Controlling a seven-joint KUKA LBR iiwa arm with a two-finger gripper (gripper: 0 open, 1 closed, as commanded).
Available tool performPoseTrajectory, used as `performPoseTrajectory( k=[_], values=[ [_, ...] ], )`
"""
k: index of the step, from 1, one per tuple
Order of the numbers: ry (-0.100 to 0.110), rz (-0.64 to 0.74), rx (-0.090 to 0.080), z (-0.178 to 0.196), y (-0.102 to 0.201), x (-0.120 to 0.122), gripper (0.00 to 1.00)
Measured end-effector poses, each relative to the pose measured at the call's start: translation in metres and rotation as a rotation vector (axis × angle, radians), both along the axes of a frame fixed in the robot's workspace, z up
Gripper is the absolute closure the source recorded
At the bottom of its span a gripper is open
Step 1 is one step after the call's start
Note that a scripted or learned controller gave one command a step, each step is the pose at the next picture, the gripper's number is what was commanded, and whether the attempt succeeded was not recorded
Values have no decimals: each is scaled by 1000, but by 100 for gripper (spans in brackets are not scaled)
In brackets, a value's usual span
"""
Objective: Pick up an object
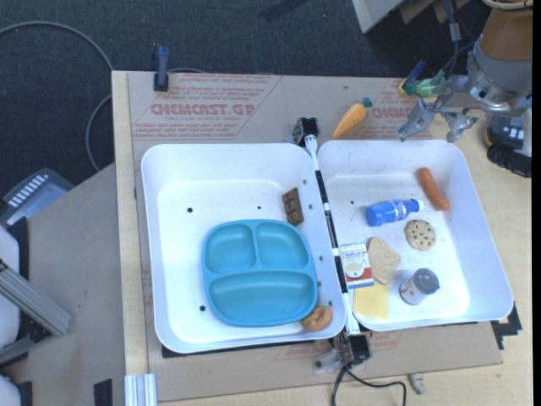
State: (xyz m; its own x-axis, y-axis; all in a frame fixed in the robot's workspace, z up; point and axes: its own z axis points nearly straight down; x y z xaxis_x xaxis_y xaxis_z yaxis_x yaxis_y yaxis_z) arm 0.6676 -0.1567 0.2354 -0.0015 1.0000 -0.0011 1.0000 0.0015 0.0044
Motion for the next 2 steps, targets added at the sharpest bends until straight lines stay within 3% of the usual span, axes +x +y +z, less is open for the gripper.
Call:
performPoseTrajectory(
  k=[1, 2],
  values=[
    [3, -1, 1, -151, -29, -33, 0],
    [20, -1, 9, -132, -43, -3, 0]
  ],
)
